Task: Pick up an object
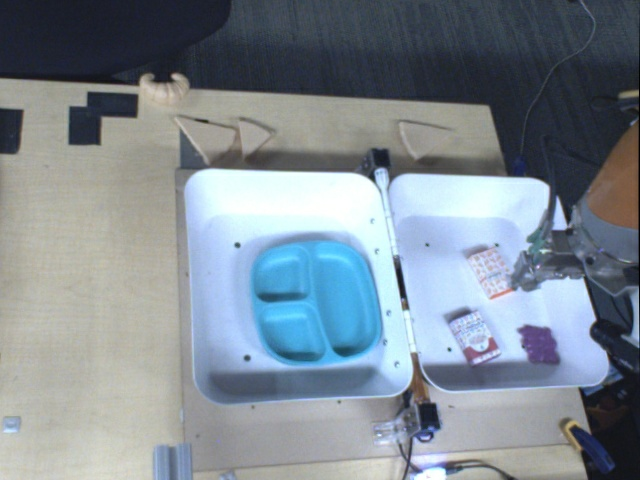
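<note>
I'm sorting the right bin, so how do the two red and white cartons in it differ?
The upper carton lies flat, showing a pale patterned face, right by the gripper. The lower carton shows a redder face and a lighter side, and sits apart from the gripper, nearer the purple object. Both are small red-and-white cartons in the right bin.

Three-compartment blue plastic tray (316,302) is occupying the left white bin's (215,268) centre. In the right white bin (440,208), two small red-and-white cartons (488,271) (474,336) and a purple lump (540,343) are crowding the lower right; upper-left floor is lying open.
</note>
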Available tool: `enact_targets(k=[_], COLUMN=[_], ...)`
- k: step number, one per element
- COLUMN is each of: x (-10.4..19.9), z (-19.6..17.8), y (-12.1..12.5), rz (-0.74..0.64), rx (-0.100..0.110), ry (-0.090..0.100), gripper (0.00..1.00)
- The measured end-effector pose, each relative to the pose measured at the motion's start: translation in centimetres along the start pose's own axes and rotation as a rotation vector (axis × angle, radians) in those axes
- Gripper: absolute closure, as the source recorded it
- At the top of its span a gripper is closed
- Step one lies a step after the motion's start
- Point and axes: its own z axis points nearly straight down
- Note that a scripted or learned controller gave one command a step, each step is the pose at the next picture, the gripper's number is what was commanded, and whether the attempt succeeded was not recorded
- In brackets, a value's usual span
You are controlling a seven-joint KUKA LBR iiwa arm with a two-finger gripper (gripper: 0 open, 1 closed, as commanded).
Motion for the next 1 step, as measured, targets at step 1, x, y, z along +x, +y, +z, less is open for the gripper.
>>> enact_targets(k=[1], x=[2.84], z=[0.28], y=[4.01], rz=[-0.001], rx=[0.0], ry=[0.001], gripper=[1.0])
